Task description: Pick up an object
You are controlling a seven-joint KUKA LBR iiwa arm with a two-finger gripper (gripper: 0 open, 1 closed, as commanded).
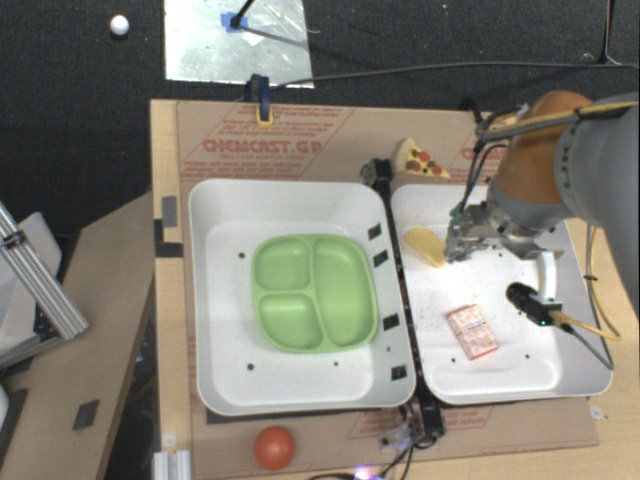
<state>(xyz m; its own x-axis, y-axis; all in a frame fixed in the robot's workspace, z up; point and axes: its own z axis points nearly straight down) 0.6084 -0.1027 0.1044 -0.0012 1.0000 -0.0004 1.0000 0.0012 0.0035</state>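
Observation:
In the right bin (570, 368) a pale yellow wedge-shaped piece (423, 247) lies near the left wall. A pink rectangular packet (472, 331) lies toward the front of the same bin. My gripper (459, 246) hangs low over the bin's back half, just right of the yellow piece and close to it. I cannot tell whether it touches the piece. The packet lies apart from the gripper, nearer the camera.
The left bin (215, 268) holds a green divided plate (314, 291). A toy pizza slice (421, 158) lies on the cardboard behind the right bin. An orange ball (273, 447) sits in front of the left bin. A blue clamp (260, 96) stands at the back edge.

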